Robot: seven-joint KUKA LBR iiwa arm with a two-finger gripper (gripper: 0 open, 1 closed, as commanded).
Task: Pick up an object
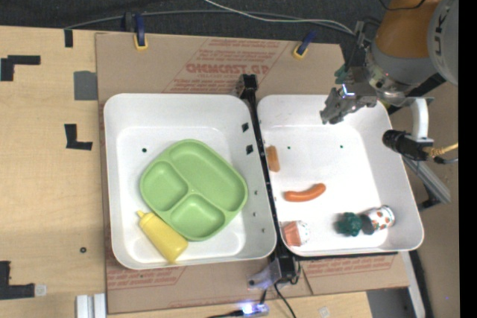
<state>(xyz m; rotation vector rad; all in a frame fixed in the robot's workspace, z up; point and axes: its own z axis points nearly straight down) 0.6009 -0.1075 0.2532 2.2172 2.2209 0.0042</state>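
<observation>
Two bins, one arm hovering high with nothing gripped.

The gripper (333,112) is hanging over the far edge of the right bin (387,160); its fingers are carrying nothing, though how wide they are standing apart I cannot tell at this slant. Nearest the right bin's middle, an orange sausage (305,193) is lying loose. Toward that bin's left wall a small brown piece (273,159) is resting, and along its near wall a red-and-white can (295,233), a dark green toy (348,224) and a small jar (380,217) are sitting, the last two touching. I judge the risk to be fingers sliding off the rounded sausage, or catching two crowded items.
</observation>
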